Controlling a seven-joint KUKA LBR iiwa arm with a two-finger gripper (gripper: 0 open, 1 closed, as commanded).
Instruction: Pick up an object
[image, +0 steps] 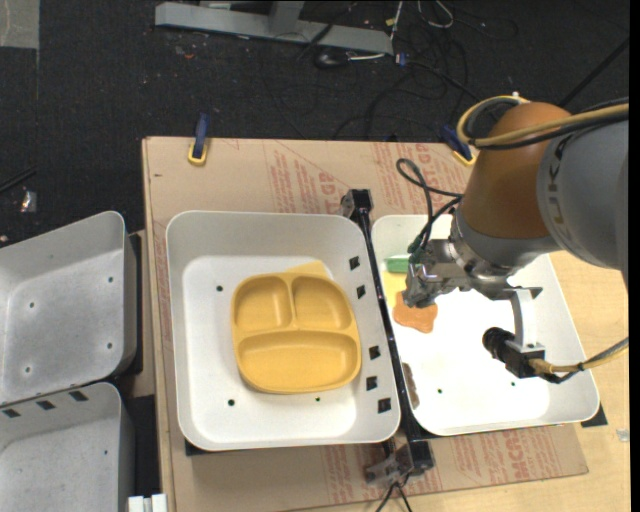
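Two white bins: the left bin (190, 300) holds one yellow divided plate (296, 334). In the right bin (500, 400), the gripper (418, 290) stands over one orange object (416, 317) at nine o'clock; I cannot tell its opening

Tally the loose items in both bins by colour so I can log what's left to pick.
Yellow: 1, the divided tray in the left bin.
Orange: 1, a small piece in the right bin, below the pincer.
Green: 1, an item at the right bin's upper left, partly hidden by the arm.
Total: 3
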